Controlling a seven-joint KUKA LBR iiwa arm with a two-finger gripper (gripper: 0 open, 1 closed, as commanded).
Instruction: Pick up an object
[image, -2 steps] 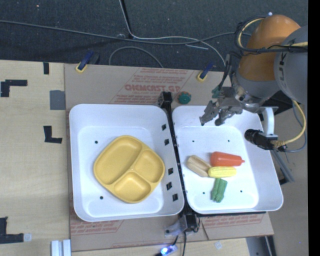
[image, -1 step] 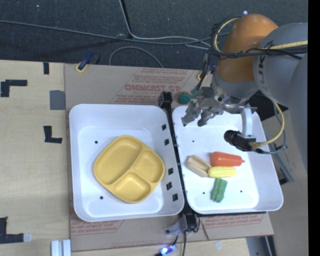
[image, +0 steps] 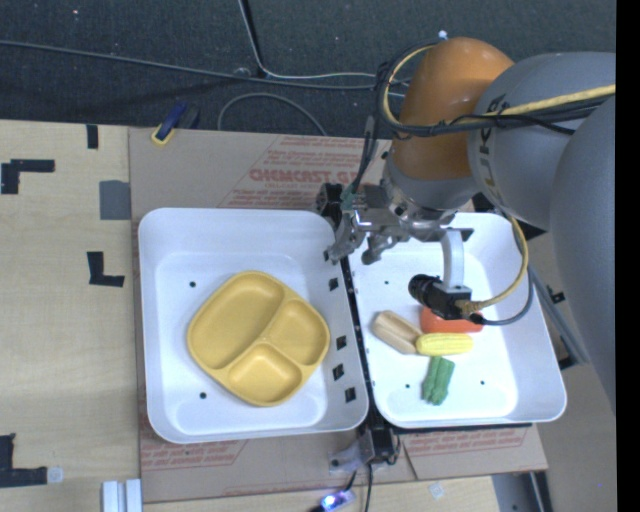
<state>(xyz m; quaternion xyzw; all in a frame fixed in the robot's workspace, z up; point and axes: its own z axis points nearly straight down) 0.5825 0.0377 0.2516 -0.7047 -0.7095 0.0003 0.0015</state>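
While arm hangs over the bins' divider, end effector (image: 352, 240) grip state unreadable, cannot tell.
Toy corn cob (image: 443, 344), possibly bread roll (image: 396, 332), green veg (image: 437, 380) clustered in right bin (image: 520, 395); yellow divided plate (image: 258, 337) in left bin (image: 165, 300).

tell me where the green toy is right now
The green toy lies in the right bin, near its front edge, just below the yellow corn and right of the tan bread roll.
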